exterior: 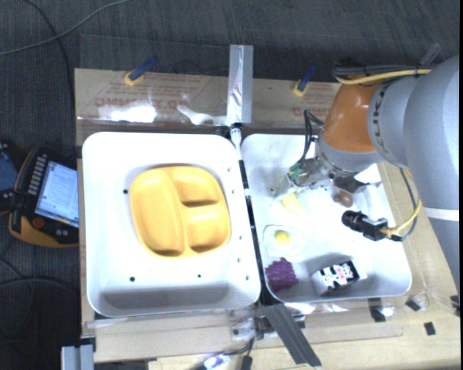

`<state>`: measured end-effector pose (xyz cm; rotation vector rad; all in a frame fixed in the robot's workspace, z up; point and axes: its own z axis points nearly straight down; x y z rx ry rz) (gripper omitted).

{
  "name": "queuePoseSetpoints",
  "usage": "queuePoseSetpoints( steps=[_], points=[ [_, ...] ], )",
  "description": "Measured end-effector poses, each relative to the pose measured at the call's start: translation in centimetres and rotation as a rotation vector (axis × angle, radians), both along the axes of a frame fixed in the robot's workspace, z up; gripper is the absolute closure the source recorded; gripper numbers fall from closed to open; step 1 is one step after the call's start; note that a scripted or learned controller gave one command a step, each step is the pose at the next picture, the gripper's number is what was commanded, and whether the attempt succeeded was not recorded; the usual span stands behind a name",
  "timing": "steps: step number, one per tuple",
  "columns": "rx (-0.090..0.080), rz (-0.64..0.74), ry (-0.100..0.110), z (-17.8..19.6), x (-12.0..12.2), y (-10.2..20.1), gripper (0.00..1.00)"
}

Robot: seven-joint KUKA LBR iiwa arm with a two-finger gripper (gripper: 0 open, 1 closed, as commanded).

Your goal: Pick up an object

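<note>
A dark grey carpet surrounds a wooden bench (89, 99) whose top is partly covered by a taped-down clear sheet with faint reddish lettering too blurred to read. Black cables trail across the carpet at 11 o'clock, and a teach pendant (42, 199) with a lit screen lies at 9 o'clock; its display cannot be read.

Two shallow white bins sit side by side. The left bin (104, 284) holds a yellow divided tray (181, 210), near its centre. The right bin (397, 276) holds several small things: a pale yellow piece (291, 202) near its centre, a round white-and-yellow fried-egg toy (281, 239) just below that, a purple bumpy object (280, 272) at 7 o'clock of the bin, and a small white box with dark and red markings (336, 275) at 5 o'clock. The printing on that box is too small to make out.

The arm (417, 114) reaches in from 3 o'clock, its orange band above the wrist. The gripper (301, 177) sits low in the upper half of the right bin, with something greenish at its tip; how the tip is set cannot be told from this angle. The pale yellow piece lies just beside the tip, at its 7 o'clock, and whether they touch cannot be told. The egg toy is near, further toward 6 o'clock; the purple object and box are well apart from it.
</note>
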<state>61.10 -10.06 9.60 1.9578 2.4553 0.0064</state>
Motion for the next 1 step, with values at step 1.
queuePoseSetpoints(
  steps=[1],
  points=[
    [-0.003,-0.036,0.012,8.34,0.07,5.62,1.00]
  ],
)
